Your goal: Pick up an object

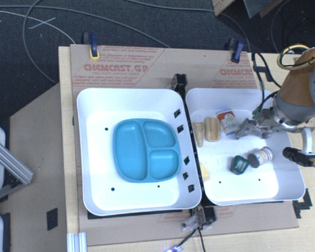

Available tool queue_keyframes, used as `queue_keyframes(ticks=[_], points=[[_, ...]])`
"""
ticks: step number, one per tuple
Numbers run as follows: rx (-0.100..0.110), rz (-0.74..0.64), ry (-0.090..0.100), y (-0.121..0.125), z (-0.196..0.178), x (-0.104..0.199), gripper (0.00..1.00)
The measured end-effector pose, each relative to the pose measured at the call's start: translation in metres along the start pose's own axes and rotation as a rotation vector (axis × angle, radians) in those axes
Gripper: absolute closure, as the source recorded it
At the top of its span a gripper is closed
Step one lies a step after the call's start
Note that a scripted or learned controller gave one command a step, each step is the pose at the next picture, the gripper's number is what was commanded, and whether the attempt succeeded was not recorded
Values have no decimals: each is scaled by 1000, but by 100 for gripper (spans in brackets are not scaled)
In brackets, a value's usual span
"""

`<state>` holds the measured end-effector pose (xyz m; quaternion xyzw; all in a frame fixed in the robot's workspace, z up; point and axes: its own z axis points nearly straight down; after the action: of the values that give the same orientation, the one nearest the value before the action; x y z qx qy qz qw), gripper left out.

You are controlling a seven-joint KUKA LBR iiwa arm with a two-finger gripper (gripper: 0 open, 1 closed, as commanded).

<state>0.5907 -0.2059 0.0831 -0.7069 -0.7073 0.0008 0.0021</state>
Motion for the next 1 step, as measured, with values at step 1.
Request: queue_keyframes(ticks=[1], points=[[-5, 0, -1, 1, -14, 0, 100]])
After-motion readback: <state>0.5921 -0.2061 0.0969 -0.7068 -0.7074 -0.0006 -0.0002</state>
